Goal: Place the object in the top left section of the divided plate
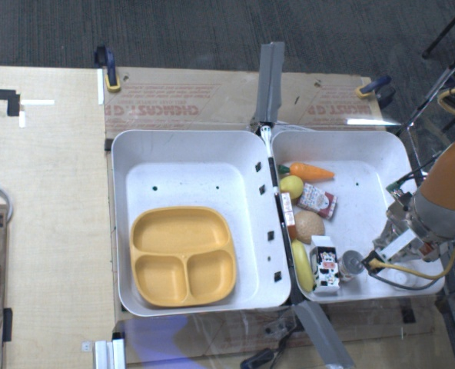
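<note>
One plate [183, 256], six food items [310, 223]

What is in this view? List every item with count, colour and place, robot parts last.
divided plate: 1, yellow-orange, three sections, in the left bin.
left bin: 1, white, centre of the bench.
right bin: 1, white, beside the left bin.
carrot: 1, orange with green top, upper left of the right bin.
lemon: 1, yellow, just below the carrot's green end.
small packet: 1, red and white, right of the lemon.
round bun-like item: 1, tan, below the packet.
banana: 1, yellow, along the right bin's left wall, lower part.
small carton: 1, white with black marks, beside the banana.
clamps: 2, blue and yellow, on the cardboard's top corners.
gripper: 1, grey metal, low in the right bin, right of the carton.
</note>
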`<state>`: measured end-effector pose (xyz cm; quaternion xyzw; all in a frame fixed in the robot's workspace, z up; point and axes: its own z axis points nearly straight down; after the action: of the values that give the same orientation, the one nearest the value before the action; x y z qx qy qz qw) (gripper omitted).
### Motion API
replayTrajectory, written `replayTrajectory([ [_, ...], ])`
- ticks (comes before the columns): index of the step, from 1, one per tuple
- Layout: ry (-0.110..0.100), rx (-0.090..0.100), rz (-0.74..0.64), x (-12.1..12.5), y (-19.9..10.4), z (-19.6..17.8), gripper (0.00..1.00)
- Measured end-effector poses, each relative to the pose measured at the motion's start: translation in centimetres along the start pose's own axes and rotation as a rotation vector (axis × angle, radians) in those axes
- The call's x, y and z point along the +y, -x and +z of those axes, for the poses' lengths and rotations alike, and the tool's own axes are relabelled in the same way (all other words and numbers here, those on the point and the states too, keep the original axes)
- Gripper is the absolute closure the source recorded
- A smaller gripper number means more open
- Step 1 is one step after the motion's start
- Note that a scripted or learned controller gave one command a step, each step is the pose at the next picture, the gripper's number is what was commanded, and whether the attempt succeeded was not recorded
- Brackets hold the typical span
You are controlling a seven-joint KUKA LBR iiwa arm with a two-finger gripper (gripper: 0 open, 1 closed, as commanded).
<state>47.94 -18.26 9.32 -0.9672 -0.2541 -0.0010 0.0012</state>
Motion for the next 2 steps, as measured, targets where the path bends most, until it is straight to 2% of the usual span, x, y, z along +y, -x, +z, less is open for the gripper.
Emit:
replayTrajectory([
  [1,0.001,0.006,0.176,-0.41,-0.47,-0.06,1.00],
  [2,-0.001,0.001,0.305,-0.61,-1.36,0.01,1.00],
])
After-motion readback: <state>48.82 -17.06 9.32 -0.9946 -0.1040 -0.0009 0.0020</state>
